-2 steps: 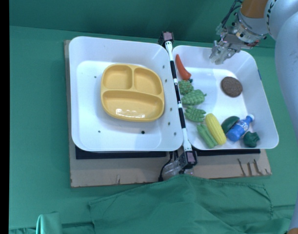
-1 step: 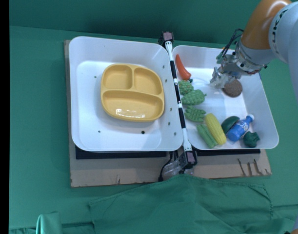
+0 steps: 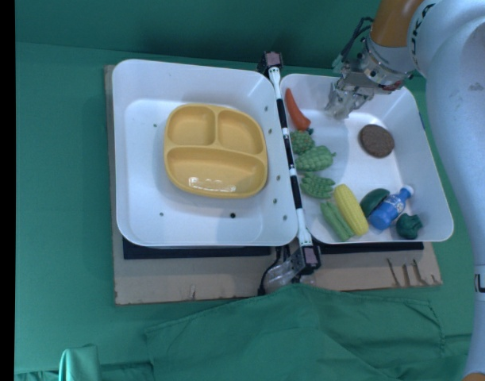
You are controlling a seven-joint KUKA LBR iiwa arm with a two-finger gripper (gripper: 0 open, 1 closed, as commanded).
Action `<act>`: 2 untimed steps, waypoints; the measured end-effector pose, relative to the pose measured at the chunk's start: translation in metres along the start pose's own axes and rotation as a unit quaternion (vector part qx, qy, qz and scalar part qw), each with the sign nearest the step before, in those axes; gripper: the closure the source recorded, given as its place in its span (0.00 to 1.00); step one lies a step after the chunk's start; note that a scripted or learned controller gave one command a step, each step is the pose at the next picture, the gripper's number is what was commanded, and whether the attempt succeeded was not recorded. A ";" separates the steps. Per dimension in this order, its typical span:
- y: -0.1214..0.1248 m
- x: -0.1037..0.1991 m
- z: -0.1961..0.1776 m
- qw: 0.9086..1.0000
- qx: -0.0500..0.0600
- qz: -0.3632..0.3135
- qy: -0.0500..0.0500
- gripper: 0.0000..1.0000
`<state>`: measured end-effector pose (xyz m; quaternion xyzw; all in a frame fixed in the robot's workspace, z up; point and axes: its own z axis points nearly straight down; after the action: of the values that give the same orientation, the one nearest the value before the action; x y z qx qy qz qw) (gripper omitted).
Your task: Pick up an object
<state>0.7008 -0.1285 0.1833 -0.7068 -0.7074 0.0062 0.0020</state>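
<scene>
A: Since any item in the right bin (image 3: 433, 182) would do for a pick, which lies nearest the tool (image 3: 343, 109)?

B: Entry one: brown disc (image 3: 376, 140), flat, round, no long axis; lies just beside the tool, toward the near edge and slightly rightward. Entry two: carrot (image 3: 296, 110), long axis slanting along the divider; lies left of the tool, near.

A: Tool state?

B: Hangs over the bin's far corner, fingers pointing down; spread or clenched, cannot tell. Nothing seen between them.

A: Remainder?

B: Corn cob (image 3: 350, 208), blue bottle (image 3: 390, 207): well apart, near edge.
</scene>
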 end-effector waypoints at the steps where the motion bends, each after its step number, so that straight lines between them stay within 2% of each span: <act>1: -0.001 -0.002 -0.014 1.000 -0.003 0.003 0.000 1.00; 2: -0.037 0.027 -0.002 1.000 -0.013 0.002 0.000 1.00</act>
<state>0.6641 -0.1019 0.1855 -0.7082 -0.7060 -0.0027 -0.0075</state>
